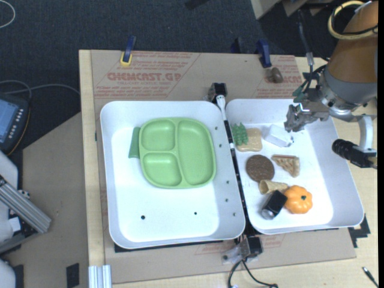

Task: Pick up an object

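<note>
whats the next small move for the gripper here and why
Probably a short descent straight down. The gripper hangs over the upper part of the right bin, right beside the small white block, with nothing visibly held. The other items, such as the brown cookie and orange pumpkin, lie farther away.

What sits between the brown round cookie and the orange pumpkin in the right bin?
In the camera view, a tan cone-shaped piece lies between the brown cookie and the pumpkin, with the black block just below it.

Arm cropped at right edge
</note>
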Robot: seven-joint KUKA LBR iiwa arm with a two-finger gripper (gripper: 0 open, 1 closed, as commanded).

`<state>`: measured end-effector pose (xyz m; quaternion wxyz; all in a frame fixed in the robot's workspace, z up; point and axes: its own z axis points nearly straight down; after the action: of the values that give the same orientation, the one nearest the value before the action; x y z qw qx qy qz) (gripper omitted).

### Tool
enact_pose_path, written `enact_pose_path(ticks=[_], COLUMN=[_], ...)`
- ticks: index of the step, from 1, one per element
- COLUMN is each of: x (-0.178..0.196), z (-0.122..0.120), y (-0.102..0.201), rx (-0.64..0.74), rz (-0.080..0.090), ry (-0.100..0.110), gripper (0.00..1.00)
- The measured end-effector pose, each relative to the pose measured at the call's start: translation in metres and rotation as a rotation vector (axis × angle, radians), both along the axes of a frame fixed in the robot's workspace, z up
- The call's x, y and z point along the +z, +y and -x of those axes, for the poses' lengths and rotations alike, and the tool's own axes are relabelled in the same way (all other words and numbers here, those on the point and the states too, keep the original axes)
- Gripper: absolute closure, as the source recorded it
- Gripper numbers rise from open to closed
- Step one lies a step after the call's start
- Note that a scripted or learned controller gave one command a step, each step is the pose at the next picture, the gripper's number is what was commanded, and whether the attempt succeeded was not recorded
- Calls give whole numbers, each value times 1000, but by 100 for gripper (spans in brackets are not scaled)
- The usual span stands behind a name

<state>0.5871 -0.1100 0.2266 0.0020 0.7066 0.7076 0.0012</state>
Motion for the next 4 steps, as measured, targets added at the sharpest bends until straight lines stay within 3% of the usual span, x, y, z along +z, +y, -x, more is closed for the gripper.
enact_pose_path(ticks=[1, 2, 3, 4], x=[5, 10, -10, 3], z=[28, 42, 68, 68], y=[54, 104, 140, 130], rx=[4, 5, 1, -2], rz=[-4, -4, -2, -1], ry=[8, 8, 9, 2], gripper=[100, 100, 100, 100])
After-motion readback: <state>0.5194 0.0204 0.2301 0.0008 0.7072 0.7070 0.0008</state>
